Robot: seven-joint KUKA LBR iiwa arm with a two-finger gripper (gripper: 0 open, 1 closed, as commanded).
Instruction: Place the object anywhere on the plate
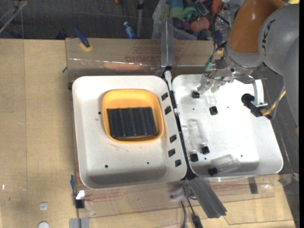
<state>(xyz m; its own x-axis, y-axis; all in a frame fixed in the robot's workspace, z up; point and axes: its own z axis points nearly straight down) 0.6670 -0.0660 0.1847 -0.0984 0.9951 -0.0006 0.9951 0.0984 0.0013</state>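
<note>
Camera view places the gripper at the far left corner of the right bin, low over the white floor. You cannot tell from this angle whether it is released or clenched, and nothing can be seen held in it. Treat it as not carrying anything until you have confirmed otherwise.

Outward from the gripper, the grey arm with its orange band rises to the far right. Several small dark pieces and some clear plastic items lie scattered on the right bin floor; none of them touches the gripper.

The dark ribbed object lies in the left bin, flat on the orange plate and inside its rim. Its long axis runs left to right; its ribs run far to near.

Key relation: the object lies to the left of the gripper and somewhat nearer, across the seam between the two bins, well apart from it.

Judgement: with the object resting on the plate, the placement appears complete. Any further approach would need to cross the seam leftward; a low crossing risks striking the bin walls.
</note>
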